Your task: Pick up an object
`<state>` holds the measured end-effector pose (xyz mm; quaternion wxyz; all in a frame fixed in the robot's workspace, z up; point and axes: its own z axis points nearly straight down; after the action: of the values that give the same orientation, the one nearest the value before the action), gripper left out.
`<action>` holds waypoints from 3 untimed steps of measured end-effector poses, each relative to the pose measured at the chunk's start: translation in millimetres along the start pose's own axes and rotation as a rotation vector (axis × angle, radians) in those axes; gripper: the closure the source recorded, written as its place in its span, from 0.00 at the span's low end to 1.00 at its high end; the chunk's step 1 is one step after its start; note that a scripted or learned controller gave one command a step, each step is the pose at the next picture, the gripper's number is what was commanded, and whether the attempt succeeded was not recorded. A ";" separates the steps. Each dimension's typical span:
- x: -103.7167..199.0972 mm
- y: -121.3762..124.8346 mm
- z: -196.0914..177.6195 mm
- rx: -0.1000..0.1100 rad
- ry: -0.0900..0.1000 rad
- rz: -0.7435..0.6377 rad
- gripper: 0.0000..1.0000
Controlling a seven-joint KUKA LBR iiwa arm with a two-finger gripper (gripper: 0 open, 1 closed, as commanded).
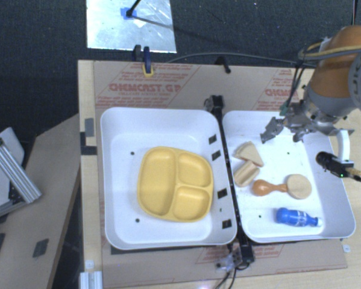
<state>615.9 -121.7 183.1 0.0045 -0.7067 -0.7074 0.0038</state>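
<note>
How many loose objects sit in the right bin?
4: two tan wedge blocks touching near its left wall, a wooden spoon mid-bin, a blue bottle nearest the front. None seem hidden.

Yellow plastic divided tray [174, 184] in left white bin [117, 161]. Right white bin [343, 212]: tan wedges [247, 161] at 9 o'clock, wooden scoop [282, 188] centre, blue bottle [296, 217] at 6.

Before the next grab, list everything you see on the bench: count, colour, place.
Bins: 2, white, side by side, left and right.
Divided tray: 1, yellow, middle of left bin.
Wedge blocks: 2, tan, right bin near the divider, one above the other.
Spoon-shaped toy: 1, orange and tan, middle of right bin.
Bottle: 1, blue, front of right bin.
Clamp: 1, blue and yellow, back edge of bench.
Arm: 1, grey with orange band, from right.
Pincer: 1, open, above right bin's back, holding nothing.
</note>
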 end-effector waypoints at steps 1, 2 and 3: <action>0.2 2.9 -8.0 -0.013 -0.001 -0.002 0.00; 7.5 11.2 44.9 -0.010 -0.001 -0.005 0.00; 8.0 14.3 91.6 -0.016 0.001 -0.001 0.00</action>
<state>629.1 -113.6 91.4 -0.0006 -0.7062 -0.7080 -0.0023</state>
